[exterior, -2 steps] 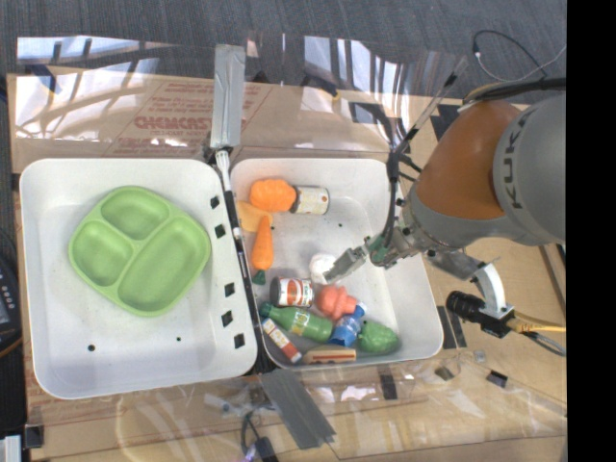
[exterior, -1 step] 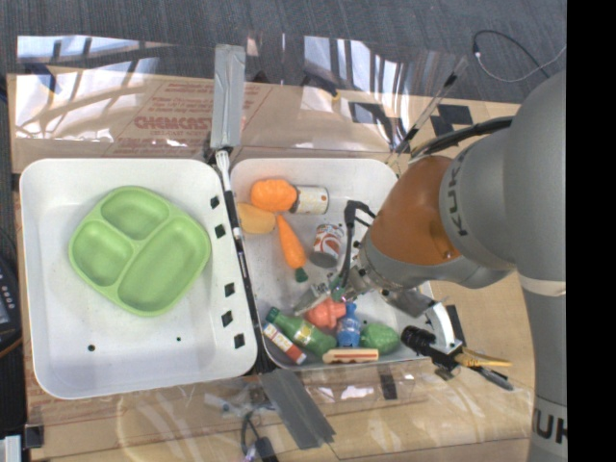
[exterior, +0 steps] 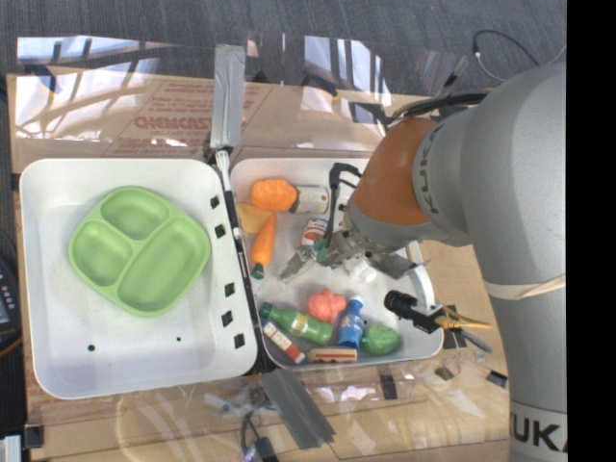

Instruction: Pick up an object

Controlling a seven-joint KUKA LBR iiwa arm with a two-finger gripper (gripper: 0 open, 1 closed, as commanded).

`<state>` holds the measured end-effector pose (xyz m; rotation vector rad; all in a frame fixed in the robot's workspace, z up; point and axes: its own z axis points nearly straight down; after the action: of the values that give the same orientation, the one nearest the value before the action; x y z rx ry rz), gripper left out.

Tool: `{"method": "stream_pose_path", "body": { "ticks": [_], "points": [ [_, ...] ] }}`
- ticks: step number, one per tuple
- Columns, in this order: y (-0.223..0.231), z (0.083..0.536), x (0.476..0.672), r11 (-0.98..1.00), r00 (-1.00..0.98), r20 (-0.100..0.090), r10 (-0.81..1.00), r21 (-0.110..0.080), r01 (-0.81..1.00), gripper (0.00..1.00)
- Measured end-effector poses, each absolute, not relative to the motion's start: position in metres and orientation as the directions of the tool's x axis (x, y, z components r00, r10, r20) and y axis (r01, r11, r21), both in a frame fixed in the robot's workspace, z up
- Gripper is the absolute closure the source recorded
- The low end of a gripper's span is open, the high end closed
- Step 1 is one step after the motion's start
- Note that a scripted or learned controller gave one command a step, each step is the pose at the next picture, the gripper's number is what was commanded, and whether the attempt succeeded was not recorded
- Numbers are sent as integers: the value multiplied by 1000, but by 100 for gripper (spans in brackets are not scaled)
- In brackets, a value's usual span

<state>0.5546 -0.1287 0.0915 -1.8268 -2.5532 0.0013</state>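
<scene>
The right bin (exterior: pixel 423 287) holds several toys. At its back lie a bumpy orange fruit (exterior: pixel 272 193), a yellow wedge (exterior: pixel 251 218), a carrot (exterior: pixel 263 242) and a small red-and-white bottle (exterior: pixel 313 231). Along its front are a green bottle (exterior: pixel 294 322), a pink-red lump (exterior: pixel 327 306), a blue bottle (exterior: pixel 350 326), a green lump (exterior: pixel 381 339) and a hot dog (exterior: pixel 332 355). My gripper (exterior: pixel 303 260) hangs low over the bin's middle, just right of the carrot and below the small bottle. It looks open, and nothing shows between its fingers.
The left bin (exterior: pixel 58 354) carries a green divided plate (exterior: pixel 140 248). A ridge with black clips (exterior: pixel 231 258) separates the two bins. The arm's bulk covers the right bin's right side. A white can (exterior: pixel 310 199) lies by the orange fruit.
</scene>
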Motion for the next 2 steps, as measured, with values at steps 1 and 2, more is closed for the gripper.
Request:
{"method": "stream_pose_path", "body": {
  "ticks": [1,2],
  "points": [
    [-155,169,607,394,-394,-1,919,1,919,0],
    [-164,92,603,411,-411,0,911,-1,911,0]
  ]
}}
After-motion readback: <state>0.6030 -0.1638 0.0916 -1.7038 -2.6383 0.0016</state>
